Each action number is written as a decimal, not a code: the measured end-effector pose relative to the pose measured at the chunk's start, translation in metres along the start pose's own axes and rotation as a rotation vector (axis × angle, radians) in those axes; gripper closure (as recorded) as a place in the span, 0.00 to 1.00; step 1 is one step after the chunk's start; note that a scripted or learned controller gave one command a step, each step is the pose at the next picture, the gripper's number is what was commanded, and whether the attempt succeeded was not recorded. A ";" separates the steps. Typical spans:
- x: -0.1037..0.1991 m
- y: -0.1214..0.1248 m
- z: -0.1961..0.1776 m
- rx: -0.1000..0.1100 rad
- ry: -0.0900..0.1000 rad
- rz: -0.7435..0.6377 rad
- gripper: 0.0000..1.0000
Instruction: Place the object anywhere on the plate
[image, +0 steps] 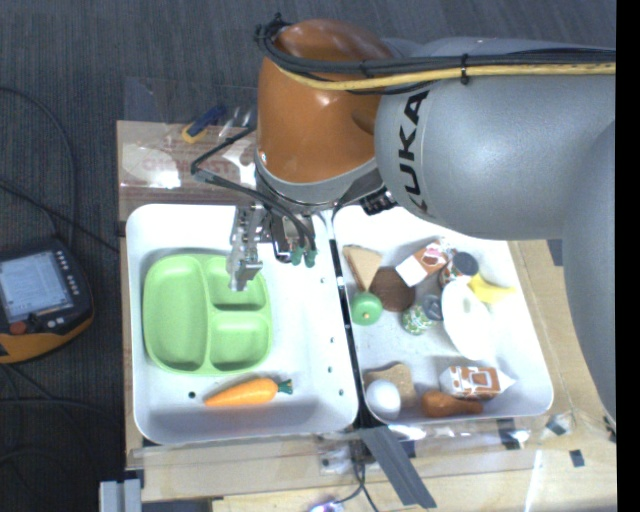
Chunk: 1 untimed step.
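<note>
In the camera view the gripper (243, 262) is hanging over the left bin (150, 225), above the back right compartment of the green plate (180, 315); I cannot tell from here how the tool is set, and nothing is showing in its grasp.

The likely object of the task, the carrot (240, 392), is lying on the floor of the left bin, just beside the front edge of the plate and near the front wall of the bin; it is not on the plate yet.

What could go wrong, in my judgement: the carrot is lying close to the plate rim and to the front wall, so one finger coming down could be landing on the rim or the wall instead of beside the carrot; the carrot is round and tapering, so it could be rolling or slipping out of the grip; a pick made near its thin green end could be tilting it and dropping it outside the plate.

Other things are lying in the right bin (535, 400), apart from the task: a green ball (366, 309), a white egg (382, 398), a banana (490, 291), a small carton (472, 380) and more food toys crowded together; the wall between the bins is keeping them away; the big grey arm (480, 130) is covering the back of the right bin; a pendant (40, 290) is lying on the floor, left of the bench.
</note>
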<state>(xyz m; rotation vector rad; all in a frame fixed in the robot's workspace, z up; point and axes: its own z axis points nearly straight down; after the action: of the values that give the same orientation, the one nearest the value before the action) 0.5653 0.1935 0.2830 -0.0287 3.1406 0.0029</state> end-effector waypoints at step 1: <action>-0.002 -0.017 0.014 0.004 0.004 0.193 1.00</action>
<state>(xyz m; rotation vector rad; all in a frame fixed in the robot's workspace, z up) 0.5679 0.1765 0.2694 0.2736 3.1331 -0.0032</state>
